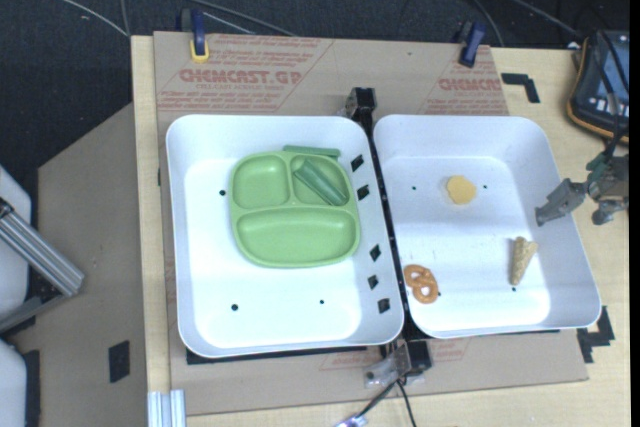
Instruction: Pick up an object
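Grey pincer [580, 198] over bin's [560, 215] edge.

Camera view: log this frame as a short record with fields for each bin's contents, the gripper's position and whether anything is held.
left bin: green divided plate with a green piece lying in its upper right compartment
right bin: round yellow piece near the top, pretzel at the lower left, tan cone at the right
gripper: at the right bin's right rim, above the cone
held: nothing seen between the fingers
task state: no object picked up yet
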`<state>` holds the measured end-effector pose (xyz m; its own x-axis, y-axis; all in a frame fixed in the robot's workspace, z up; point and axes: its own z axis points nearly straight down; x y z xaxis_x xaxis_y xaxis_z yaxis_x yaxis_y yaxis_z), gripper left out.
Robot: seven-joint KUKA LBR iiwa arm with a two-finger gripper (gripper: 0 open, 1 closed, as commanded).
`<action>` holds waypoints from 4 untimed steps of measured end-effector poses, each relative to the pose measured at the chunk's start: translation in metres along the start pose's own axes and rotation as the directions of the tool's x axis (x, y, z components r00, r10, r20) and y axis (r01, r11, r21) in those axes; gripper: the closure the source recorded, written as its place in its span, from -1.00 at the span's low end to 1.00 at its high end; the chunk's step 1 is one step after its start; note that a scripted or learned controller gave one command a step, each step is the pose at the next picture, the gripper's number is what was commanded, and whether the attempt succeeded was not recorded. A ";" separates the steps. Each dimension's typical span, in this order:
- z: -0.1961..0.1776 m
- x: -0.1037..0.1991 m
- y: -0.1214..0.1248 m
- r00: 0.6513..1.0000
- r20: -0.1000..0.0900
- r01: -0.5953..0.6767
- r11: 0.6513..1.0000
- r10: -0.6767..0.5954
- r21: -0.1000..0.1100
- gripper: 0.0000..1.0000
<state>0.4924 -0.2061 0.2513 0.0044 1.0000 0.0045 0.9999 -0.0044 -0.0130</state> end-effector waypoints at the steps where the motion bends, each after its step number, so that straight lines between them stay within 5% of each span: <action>1: -0.006 0.001 0.003 1.000 0.004 0.005 1.000 -0.005 -0.012 -1.00; 4: 0.165 -0.008 -0.002 1.000 0.000 0.005 1.000 -0.005 -0.007 -1.00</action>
<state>0.4885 -0.2131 0.0862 -0.0001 1.0000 0.0044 1.0000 0.0001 -0.0056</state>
